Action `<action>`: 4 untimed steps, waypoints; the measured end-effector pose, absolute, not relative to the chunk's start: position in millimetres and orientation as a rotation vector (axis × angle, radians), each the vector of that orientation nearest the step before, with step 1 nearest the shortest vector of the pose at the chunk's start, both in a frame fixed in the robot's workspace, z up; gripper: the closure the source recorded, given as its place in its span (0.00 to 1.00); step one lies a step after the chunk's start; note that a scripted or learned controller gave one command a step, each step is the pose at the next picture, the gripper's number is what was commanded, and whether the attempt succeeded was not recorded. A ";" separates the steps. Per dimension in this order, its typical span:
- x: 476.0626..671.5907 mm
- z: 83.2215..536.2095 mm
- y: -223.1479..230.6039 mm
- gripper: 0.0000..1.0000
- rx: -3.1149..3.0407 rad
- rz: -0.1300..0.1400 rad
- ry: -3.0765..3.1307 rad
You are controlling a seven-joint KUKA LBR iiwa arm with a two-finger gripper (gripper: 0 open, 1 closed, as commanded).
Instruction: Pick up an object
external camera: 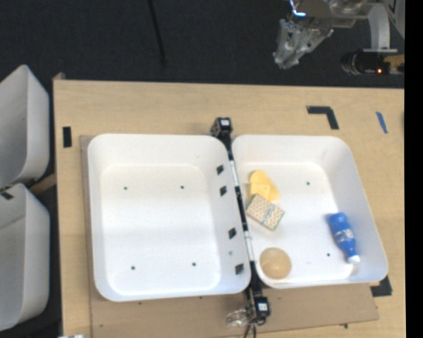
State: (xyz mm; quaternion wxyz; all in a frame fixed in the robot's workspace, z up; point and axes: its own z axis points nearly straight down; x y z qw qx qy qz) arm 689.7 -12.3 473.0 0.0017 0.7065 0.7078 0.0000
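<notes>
Camera view: claw [293,48], grip state indiscernible, raised beyond the bench [162,104], well apart from the right bin [338,153] holding a yellow piece [264,185] touching a patterned sponge [265,212], a tan ball [275,264] and a blue bottle [343,236]; left bin [155,217] alongside.
</notes>
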 end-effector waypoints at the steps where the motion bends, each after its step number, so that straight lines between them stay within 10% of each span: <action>1: 689.6 472.2 6.2 1.00 2.218 -0.002 2.223; 2: 689.1 389.6 67.6 1.00 2.218 -0.007 2.230; 3: 671.9 528.6 40.0 1.00 2.212 0.020 2.211; 4: 654.2 396.5 95.6 1.00 2.220 -0.015 2.234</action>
